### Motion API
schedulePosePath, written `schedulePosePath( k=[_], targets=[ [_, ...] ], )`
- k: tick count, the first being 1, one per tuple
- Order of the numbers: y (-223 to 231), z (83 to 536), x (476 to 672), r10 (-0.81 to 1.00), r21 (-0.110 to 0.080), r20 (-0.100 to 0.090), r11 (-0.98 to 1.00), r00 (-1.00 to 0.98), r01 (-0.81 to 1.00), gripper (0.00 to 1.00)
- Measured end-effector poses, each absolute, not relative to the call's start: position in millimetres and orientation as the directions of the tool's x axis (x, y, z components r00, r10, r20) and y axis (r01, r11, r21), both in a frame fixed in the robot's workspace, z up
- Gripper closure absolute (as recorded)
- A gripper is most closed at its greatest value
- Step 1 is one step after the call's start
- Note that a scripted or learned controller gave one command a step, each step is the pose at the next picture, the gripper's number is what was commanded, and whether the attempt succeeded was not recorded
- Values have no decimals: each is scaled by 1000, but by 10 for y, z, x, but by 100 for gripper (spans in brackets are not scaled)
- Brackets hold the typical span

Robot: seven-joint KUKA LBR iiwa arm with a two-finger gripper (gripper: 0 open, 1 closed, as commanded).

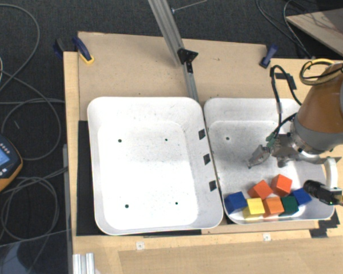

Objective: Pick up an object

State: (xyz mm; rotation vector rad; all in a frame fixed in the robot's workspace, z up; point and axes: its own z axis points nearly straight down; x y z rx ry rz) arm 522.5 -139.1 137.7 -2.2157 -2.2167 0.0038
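Over the right bin (240, 119), the gripper (267, 156) hangs above the bare white floor near the bin's middle, reached in from the right edge of the worktop (137, 61) on the grey arm with its orange band (323, 110). Its dark fingers appear spread somewhat apart and nothing sits between them, so by my reading the pick is not yet made. All the candidate objects lie huddled in the near right corner of that bin, just beyond the gripper toward the front wall: a blue block (235, 201), a yellow block (255, 206), two orange blocks (262, 189), a red-orange block (283, 183), a green block (290, 204) and a second blue block (301, 196), most of them touching their neighbours. The left bin (146, 164) shows only its dark floor dots. What is left, as I judge it, is nearly the whole job: move to the cluster, come down on one block, close and lift; the tight packing may make a clean grasp awkward. No brand, label or readable writing can be made out anywhere; the handheld pendant (0, 161) at the left edge shows a lit screen, but its contents are too small to read.
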Motion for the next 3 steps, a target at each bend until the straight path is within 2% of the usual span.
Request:
schedulePosePath(
  k=[1,2,3],
  targets=[
    [-1399,1516,5245,1000,2,1,0,0,1000,100],
    [-1492,2108,5244,1000,8,-2,0,0,1000,100],
    [-1574,2654,5327,1000,8,-3,1,-1,1000,100]
  ],
)
